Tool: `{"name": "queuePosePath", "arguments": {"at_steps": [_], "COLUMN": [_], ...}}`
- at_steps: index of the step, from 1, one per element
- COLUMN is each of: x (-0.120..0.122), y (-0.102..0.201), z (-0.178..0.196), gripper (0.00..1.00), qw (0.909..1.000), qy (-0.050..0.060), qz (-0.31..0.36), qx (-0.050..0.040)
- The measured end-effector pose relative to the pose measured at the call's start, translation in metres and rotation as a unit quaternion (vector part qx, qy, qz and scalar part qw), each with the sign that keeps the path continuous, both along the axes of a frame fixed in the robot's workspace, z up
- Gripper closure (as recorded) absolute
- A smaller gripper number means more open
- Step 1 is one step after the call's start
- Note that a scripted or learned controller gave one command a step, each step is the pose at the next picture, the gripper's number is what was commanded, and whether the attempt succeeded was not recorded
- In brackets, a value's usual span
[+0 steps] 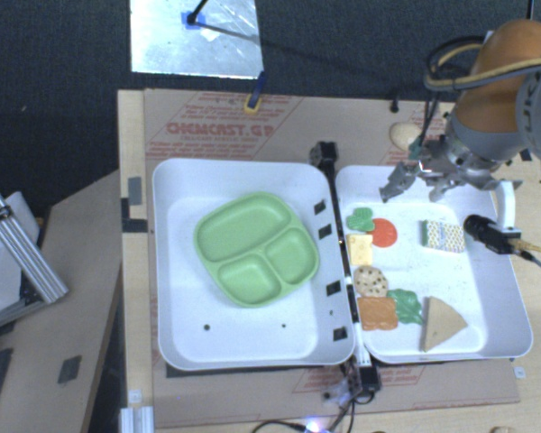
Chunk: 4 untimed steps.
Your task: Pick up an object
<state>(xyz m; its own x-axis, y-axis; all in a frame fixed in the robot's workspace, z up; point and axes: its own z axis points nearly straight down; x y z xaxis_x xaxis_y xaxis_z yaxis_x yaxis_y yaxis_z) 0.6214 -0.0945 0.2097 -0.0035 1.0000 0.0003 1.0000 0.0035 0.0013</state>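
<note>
Two white bins sit side by side on the bench (135, 152). The left bin (176, 242) holds a green three-compartment plate (255, 248), roughly centred. The right bin (505, 305) holds the small items: a green leafy piece (360, 217) near the divider, a red round piece (383, 233) just beside it, a pale yellow square (360, 247) below those, then a speckled cookie (371, 281), an orange-brown cracker (377, 313) touching another green piece (406, 307), a tan wedge (441, 323) toward the front, and a patterned blue-white block (444, 235) on its own to the right. The arm (514, 70) reaches in from the right, and the tool (424, 183) hangs over the right bin's rear edge, fingers (396, 185) spread apart, nothing between them. It is well apart from the block and the red piece.
</note>
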Motion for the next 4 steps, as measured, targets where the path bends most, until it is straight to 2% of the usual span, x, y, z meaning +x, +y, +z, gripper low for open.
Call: {"name": "queuePosePath", "arguments": {"at_steps": [2,3,4], "x": [0.003,0.004,0.005], "y": [0.0,0.0,0.0], "z": [-0.125,-0.125,-0.113], "gripper": [0.0,0.0,1.0], "qw": [1.0,1.0,1.0], "qy": [0.002,0.0,-0.001], "qz": [-0.001,-0.002,-0.002], "qx": [0.0002,0.0002,-0.0001]}}
